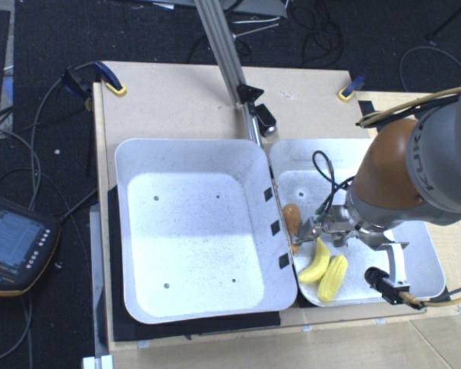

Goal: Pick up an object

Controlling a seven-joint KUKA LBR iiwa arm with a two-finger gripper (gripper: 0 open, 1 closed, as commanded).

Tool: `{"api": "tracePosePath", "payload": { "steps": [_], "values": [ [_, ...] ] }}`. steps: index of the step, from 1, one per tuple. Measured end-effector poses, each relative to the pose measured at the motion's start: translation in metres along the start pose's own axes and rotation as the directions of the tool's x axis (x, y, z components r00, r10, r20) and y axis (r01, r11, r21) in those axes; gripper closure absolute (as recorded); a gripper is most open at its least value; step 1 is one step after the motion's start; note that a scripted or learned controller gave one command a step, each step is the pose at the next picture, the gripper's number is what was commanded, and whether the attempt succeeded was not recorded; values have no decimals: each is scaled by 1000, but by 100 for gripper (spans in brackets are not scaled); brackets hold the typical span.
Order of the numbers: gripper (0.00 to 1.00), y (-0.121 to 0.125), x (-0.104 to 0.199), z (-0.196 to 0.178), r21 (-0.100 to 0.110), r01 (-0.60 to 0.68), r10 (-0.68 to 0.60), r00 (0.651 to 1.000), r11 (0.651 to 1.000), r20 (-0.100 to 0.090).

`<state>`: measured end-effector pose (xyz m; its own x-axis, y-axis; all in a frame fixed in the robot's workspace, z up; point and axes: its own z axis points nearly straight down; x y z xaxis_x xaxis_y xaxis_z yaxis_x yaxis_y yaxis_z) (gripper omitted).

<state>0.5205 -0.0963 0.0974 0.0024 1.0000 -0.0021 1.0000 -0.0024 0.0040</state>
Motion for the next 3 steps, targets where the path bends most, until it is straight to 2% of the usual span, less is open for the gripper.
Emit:
{"api": "tracePosePath", "payload": {
  "steps": [1,2,3],
  "values": [
    [100,-1,1,-8,3,2,-2,1000,1000,-2],
    [100,-6,-5,-56,0,2,-2,1000,1000,-1],
    [100,-3,-6,-118,-2,3,-3,1000,1000,-1]
  ]
}}
